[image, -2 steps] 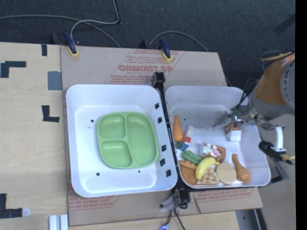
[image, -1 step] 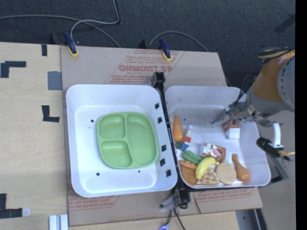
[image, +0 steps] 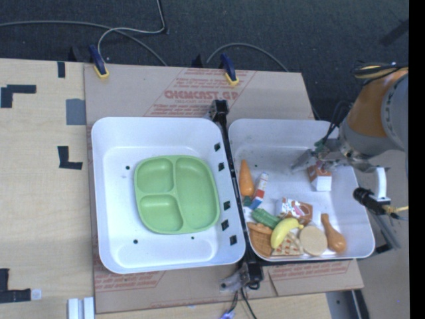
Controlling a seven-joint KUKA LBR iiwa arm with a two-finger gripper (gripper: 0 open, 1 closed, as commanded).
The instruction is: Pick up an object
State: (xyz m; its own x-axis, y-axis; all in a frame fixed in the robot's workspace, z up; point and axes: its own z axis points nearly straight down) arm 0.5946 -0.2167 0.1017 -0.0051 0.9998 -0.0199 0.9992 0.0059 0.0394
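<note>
The right bin (image: 285, 135) holds a heap of toy food along its near side: a carrot (image: 246, 178), a white tube (image: 259, 188), a green piece (image: 264, 216), a banana (image: 284, 231), a waffle (image: 287, 248), a round bun (image: 313, 241), a drumstick (image: 333, 232) and a red-and-white packet (image: 295, 209). My gripper (image: 319, 161) hangs low over the bin's right part. A small orange-and-white carton (image: 321, 177) sits directly beneath it, close to or touching it. Whether the carton is gripped cannot be made out.
The left bin (image: 113, 145) holds a green divided plate (image: 176, 193). A black divider with clips (image: 224, 171) runs between the bins. The grey arm with its orange band (image: 372, 111) comes in over the right bin's right rim. Cables lie behind the bench.
</note>
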